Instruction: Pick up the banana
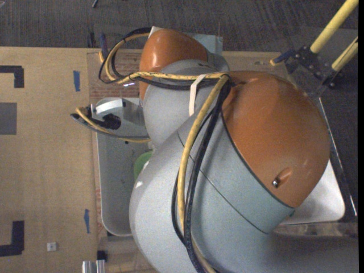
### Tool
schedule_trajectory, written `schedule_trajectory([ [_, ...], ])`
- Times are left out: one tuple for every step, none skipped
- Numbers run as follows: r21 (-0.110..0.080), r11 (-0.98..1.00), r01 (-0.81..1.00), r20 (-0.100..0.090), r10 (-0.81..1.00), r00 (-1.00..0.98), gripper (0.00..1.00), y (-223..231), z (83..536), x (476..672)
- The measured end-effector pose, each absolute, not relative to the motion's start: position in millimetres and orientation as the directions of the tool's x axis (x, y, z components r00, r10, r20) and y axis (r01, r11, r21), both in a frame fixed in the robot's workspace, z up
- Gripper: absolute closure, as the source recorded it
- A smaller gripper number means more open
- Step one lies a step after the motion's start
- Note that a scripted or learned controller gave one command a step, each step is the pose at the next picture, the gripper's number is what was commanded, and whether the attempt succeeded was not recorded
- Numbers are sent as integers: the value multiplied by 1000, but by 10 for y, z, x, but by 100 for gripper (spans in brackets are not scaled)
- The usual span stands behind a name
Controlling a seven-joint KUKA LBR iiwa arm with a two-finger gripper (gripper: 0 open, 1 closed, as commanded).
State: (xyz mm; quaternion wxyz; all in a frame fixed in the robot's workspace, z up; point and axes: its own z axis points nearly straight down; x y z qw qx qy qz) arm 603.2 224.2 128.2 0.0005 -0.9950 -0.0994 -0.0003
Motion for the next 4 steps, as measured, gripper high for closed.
schedule_trajectory([
  [-12,-978,208,32,207,978,100,1980,1074,5783],
  [-1,-980,198,2,198,980,100,2240,2050,6338],
  [-1,-972,235,1,235,972,100,2263,869,6306],
  [-1,-980,198,1,198,980,100,2240,2321,6495],
])
